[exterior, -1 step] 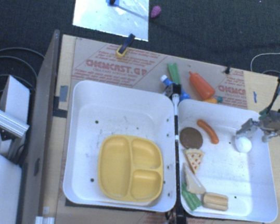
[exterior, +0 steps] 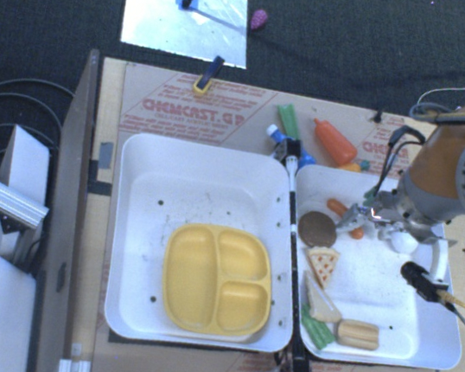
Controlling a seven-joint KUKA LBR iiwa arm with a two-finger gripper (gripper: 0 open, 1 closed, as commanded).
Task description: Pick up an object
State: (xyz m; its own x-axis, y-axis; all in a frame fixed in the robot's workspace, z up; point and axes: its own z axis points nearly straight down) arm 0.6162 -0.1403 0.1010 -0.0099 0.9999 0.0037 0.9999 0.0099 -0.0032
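Note:
My gripper is low over the back of the right bin, below the arm's orange band. Right beside it lie a small orange-brown piece and an orange bit. A brown round disc sits just left of the gripper, by the bin's left wall. A white egg-like object lies just right of it. Nearer the front are a pizza slice, a pale wedge, a green piece and a tan roll.
The left bin holds a yellow divided plate. Behind the bins lie an orange carrot, a green item and a blue piece. A black cable end hangs over the right bin.

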